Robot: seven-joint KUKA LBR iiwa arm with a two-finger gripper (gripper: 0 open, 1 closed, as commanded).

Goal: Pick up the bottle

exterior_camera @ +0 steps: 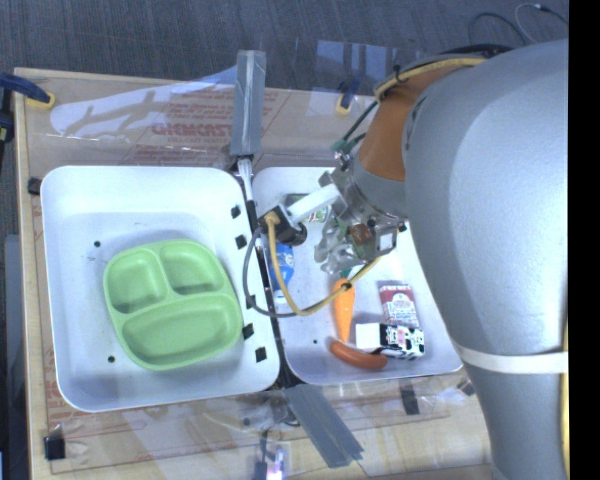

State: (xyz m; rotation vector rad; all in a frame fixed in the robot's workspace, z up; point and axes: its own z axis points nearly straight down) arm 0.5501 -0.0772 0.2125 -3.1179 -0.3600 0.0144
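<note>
While the arm hangs low over the right bin (435, 360):
End effector (342, 240): grip state unclear.
Bottle (284, 264): lying beside it.

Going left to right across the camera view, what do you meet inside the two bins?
Green divided plate in the left bin → bottle by the right bin's left wall → carrot → gripper just above it → small carton at the far right.
</note>
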